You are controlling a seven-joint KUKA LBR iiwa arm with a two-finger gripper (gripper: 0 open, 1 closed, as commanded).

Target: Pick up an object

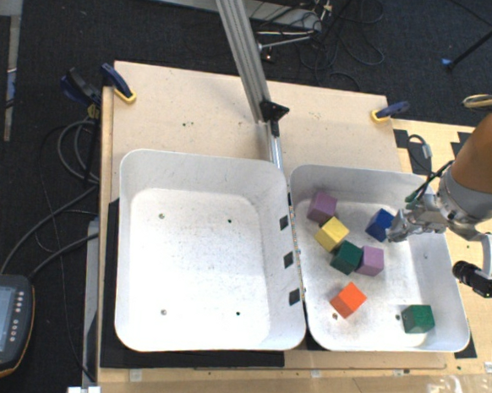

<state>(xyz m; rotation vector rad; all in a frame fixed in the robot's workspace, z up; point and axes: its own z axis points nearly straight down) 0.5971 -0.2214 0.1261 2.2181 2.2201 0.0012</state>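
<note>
Tan bench top point(201, 116) on dark floor, 2 shallow white bins side by side on it, left bin point(146, 175), right bin point(452, 330), yellow-blue clamps at back corners, left clamp point(117, 84), right clamp point(390, 111)

Both white bins point(199, 255) look like smooth moulded plastic, faintly glossy and peppered with dark specks. The bench point(202, 112) beneath is pale, matt board — wood-like, lightly scuffed. The coloured cubes point(348, 299) at right appear matt. At upper centre, a metal rail point(245, 51) — dull silver, brushed-looking.
</note>
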